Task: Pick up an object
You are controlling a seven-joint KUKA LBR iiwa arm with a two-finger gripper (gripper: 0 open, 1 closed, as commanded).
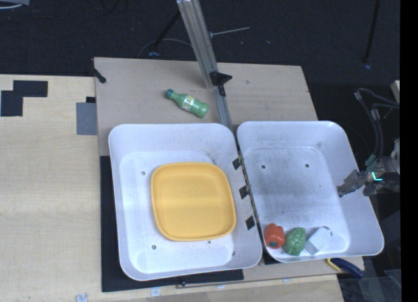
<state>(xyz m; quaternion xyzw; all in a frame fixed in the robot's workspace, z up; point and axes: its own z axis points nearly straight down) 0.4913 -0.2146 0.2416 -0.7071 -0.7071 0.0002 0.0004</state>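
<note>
Tool (345, 188): at right bin's (294, 137) 3 o'clock rim; spread or pinching, cannot tell.
Progress: nothing lifted; red object (274, 234) at 6 o'clock awaits.

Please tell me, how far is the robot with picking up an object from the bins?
Nothing looks picked yet. The gripper sits at the right bin's right rim, with no item seen between its fingers. The red object, green object and white piece lie in that bin's near corner; the yellow plate lies in the left bin. Reaching, grasping and lifting remain.
</note>
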